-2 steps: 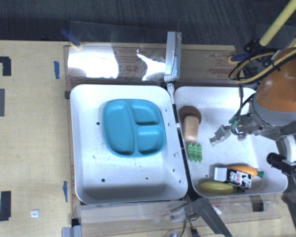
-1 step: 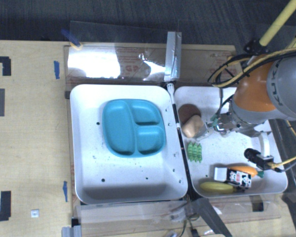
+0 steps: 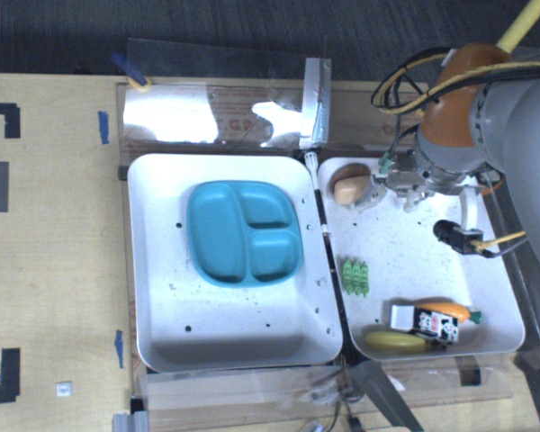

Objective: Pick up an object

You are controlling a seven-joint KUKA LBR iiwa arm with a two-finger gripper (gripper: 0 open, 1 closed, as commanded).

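The pincer (image 3: 389, 180) hangs just right of the tan bun-like object (image 3: 348, 187) in the right bin's (image 3: 495, 282) far-left corner; I cannot tell its state; the corner walls could block the grasp

Print on small box (image 3: 429, 321) too blurred, perhaps logo.

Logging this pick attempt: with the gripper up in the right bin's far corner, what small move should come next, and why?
Probably a short slide toward the brown, bun-like lump, then down over it. The gripper sits just beside that lump in the right bin, with nothing visibly between its fingers. The green block, banana and carton lie farther off.
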